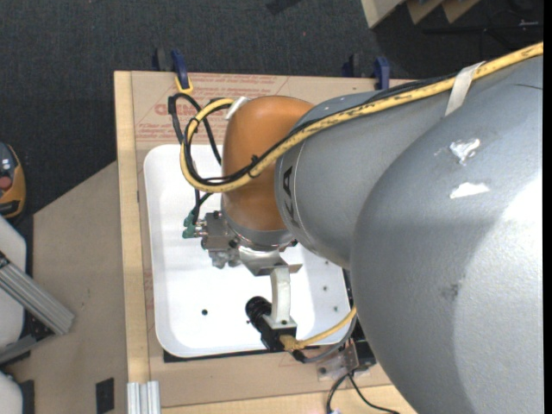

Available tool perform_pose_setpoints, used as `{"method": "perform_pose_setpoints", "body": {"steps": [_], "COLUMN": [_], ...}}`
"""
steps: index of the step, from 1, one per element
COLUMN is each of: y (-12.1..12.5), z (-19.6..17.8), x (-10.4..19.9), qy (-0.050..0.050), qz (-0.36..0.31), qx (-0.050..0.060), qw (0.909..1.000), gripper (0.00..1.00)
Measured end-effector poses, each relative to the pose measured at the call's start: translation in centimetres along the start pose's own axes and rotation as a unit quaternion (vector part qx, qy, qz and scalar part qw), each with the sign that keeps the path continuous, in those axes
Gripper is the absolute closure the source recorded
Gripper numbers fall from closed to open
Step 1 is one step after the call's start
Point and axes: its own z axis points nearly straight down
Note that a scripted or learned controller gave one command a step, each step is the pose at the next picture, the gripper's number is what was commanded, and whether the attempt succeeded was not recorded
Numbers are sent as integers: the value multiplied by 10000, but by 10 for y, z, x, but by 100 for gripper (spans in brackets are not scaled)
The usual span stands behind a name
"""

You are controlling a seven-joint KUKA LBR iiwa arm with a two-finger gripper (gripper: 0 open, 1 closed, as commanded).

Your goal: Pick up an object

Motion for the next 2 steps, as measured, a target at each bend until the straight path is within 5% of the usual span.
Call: {"method": "perform_pose_setpoints", "body": {"steps": [2], "y": [-1], "z": [6], "x": [0], "qy": [-8], "qz": [0], "qx": [20], "qw": [10000], "gripper": [100]}}
